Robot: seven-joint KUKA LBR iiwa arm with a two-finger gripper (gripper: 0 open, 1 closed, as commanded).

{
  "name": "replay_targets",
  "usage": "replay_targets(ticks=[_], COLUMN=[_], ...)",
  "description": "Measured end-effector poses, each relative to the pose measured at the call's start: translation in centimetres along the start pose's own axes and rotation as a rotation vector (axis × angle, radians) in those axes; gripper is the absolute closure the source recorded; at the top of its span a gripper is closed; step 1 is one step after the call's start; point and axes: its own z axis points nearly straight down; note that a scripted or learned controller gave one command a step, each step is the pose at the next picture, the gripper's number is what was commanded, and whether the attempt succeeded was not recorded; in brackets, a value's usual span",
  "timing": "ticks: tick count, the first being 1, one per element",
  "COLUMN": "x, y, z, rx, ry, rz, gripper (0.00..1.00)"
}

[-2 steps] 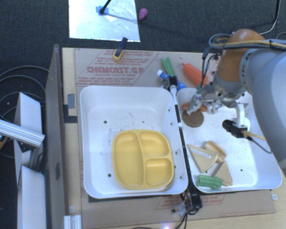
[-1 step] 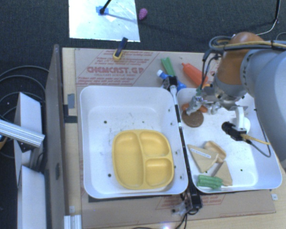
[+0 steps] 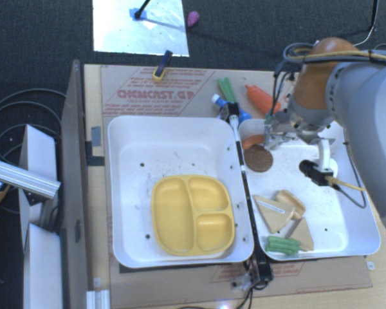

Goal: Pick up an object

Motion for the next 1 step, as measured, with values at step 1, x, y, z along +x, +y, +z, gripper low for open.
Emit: replay_targets(ticks=[1], x=[-0.14], y=[-0.11], z=[0.09], rx=[0.003], ry=[-0.002], rz=[0.001], gripper=[0.0])
